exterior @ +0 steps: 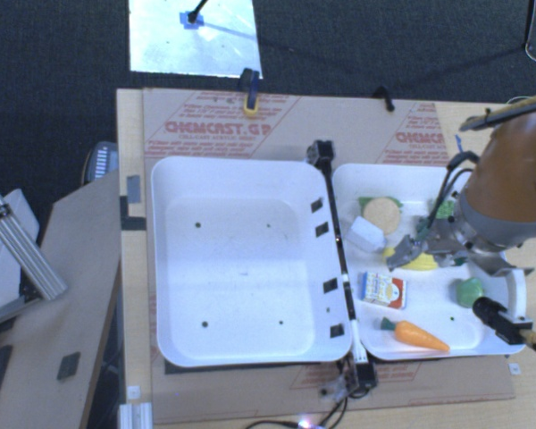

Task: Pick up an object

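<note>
camera view: "chemcast gp" reads on the brown sheet (219, 125) lining the desk. the gripper (409, 250) hovers over the yellow object (420, 262) in the right bin (429, 175); jaws' state, can't tell. printed carton (382, 289) and carrot (420, 335) lie nearby.

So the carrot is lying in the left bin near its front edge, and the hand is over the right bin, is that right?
Not quite. The camera view shows the carrot lying in the right bin near its front edge, not the left bin. The hand is over the right bin, as you said.
</note>
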`<state>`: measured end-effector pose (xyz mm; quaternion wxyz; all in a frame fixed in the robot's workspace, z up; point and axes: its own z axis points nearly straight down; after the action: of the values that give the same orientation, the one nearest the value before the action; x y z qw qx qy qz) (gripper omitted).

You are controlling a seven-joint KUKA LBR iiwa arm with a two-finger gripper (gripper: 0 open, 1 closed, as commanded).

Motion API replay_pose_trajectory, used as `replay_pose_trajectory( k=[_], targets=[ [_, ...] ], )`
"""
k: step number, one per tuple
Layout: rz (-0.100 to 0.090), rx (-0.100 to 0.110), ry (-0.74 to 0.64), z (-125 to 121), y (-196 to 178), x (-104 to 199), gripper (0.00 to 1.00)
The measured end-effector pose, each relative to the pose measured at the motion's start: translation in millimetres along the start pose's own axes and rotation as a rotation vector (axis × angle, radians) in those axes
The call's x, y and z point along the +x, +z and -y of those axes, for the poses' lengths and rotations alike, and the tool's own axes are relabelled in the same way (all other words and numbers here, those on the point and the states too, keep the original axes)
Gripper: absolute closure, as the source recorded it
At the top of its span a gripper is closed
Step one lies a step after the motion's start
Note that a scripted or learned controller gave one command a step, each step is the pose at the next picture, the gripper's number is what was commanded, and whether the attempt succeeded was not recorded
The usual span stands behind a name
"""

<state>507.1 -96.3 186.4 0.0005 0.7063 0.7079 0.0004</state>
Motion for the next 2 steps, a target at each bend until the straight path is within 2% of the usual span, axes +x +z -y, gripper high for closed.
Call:
replay_pose_trajectory(
  k=[1,2],
  targets=[
    [-0.002,0.007,0.003,23,86,-4,0.0],
    [-0.005,-0.007,0.002,17,98,-54,0.0]
  ],
)
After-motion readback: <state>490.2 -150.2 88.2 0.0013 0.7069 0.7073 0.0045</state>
